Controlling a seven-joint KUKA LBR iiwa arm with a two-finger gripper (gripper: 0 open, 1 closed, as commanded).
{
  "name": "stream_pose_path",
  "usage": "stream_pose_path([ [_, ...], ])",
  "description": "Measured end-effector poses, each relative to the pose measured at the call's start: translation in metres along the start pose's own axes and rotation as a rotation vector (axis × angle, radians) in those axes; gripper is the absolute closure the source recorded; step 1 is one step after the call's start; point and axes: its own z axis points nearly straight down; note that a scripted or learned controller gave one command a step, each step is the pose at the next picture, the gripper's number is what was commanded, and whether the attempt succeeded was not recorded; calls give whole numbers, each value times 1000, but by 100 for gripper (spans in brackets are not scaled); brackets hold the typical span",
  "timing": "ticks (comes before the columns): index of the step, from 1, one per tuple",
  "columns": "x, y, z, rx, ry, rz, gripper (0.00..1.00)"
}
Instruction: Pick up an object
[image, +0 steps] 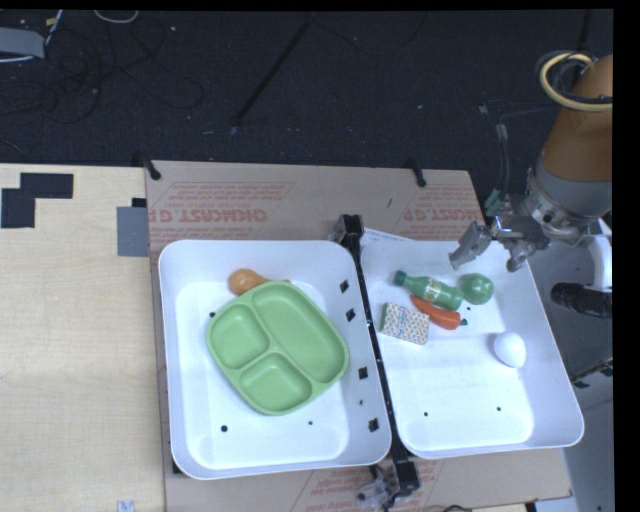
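The jaws (492, 246) hang spread and hold nothing. Just below them lie a green ball (478, 288), green bottle (428, 289) and carrot (436, 313). The egg (509, 349) sits farther below.

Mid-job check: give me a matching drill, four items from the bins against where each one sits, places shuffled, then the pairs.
Items:
1. green divided plate
2. white egg
3. orange ball
4. green bottle

Places:
A. right bin, by its right wall
B. left bin, tucked at the plate's upper left edge
C. right bin, upper part, lying on its side below the claw
D. left bin, middle

Pairs: 1-D, 2-A, 3-B, 4-C
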Motion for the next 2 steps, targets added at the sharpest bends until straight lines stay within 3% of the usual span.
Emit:
stream_pose_path([
  [1,0,2,-8,-13,-2,-2,0],
  [2,9,1,44,-7,-1,-2,0],
])
